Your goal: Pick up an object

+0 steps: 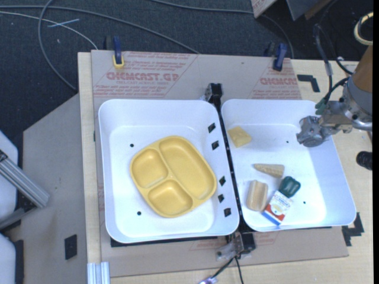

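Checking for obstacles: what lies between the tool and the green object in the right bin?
Bare white bin floor separates the tool from the dark green block, per the camera view.

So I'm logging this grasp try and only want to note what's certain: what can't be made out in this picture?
- Hand: too small and blurred in the camera view to tell its state or whether it touches the right bin.
- Arm: cut off by the right edge.
- Carton: print too small to read.
- Green item: too small to identify.
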Motion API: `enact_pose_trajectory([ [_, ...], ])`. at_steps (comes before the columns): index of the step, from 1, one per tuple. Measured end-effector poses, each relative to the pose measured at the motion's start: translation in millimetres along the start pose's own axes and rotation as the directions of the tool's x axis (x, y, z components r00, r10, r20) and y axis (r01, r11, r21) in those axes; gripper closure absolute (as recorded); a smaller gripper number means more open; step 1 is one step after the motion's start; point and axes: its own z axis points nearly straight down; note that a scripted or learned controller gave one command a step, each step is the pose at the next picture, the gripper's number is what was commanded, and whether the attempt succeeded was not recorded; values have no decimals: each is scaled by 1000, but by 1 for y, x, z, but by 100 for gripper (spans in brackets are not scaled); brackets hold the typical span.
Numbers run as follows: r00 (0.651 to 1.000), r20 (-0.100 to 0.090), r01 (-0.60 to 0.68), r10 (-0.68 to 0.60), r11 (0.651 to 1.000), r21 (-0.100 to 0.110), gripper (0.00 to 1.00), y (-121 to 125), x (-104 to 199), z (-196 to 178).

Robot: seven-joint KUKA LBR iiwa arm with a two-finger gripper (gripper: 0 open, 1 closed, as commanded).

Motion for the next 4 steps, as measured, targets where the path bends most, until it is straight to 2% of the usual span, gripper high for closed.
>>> enact_pose_trajectory([
  [2,1000,1,-1,1,1000,-2,100,16,89,-7],
  [3,1000,1,-2,2,1000,2,100,24,143,7],
  [4,1000,1,0,0,1000,-3,100,43,191,16],
])
